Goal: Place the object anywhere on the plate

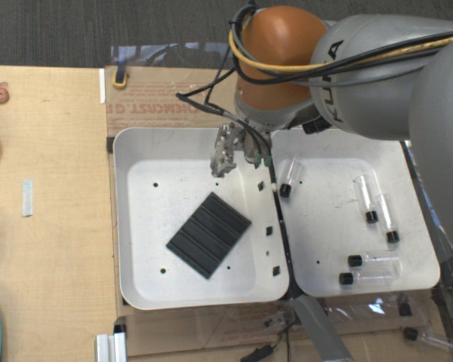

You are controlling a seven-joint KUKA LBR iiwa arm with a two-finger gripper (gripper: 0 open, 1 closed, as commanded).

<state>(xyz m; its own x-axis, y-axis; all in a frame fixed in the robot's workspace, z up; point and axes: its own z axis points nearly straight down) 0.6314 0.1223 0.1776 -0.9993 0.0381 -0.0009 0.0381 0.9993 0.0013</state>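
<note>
Black ribbed plate lies flat (turned diagonally) in left bin.

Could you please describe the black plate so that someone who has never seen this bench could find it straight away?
Start with the two white bins side by side and take the left bin. On its floor, near the middle, lies the plate, a flat black ribbed rectangle turned at a slant, below the gripper. Nothing else here is large, dark and flat; the clear tubes in the right bin are slim with black caps.

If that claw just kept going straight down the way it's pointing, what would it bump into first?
Most likely the bare white floor of the left bin, near its back wall. The claw hangs above that spot, and the black ridged plate lies nearer the camera, seemingly out of its line. Depth is hard to judge from one slanted view.
</note>
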